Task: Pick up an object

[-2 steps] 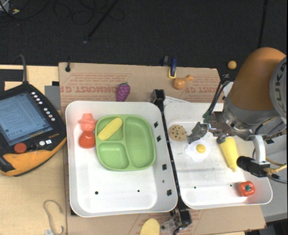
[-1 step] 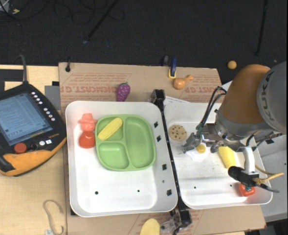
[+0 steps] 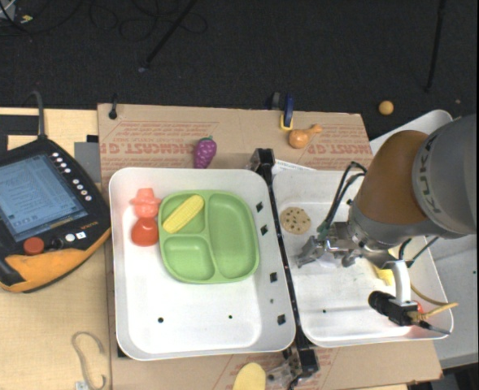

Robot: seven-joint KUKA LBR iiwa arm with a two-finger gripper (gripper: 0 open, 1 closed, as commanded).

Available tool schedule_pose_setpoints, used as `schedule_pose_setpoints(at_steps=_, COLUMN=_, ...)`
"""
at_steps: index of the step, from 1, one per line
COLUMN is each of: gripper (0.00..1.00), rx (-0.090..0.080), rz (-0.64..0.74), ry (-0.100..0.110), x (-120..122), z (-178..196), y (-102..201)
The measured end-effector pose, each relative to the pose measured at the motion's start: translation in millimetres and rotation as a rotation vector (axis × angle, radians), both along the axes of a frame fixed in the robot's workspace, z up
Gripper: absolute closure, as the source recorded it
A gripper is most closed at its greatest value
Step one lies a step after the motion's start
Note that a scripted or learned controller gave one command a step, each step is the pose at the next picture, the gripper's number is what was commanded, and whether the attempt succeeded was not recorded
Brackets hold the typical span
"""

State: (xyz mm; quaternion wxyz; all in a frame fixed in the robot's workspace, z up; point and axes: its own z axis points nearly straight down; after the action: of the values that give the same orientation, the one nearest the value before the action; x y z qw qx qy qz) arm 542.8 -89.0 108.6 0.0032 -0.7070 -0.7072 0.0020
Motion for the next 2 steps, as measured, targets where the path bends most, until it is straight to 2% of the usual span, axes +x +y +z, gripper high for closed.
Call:
schedule_pose_setpoints(at_steps=1, gripper=0.0, rx=-0.001, rz=0.0, ry=-0.003, x=-0.4, z=-22.2, y=1.8)
schedule_pose_setpoints(at_steps=2, gripper=1.0, rx=-0.001, rz=-0.009, ry=-0.005, x=-0.1, z=-10.5, y=-1.0)
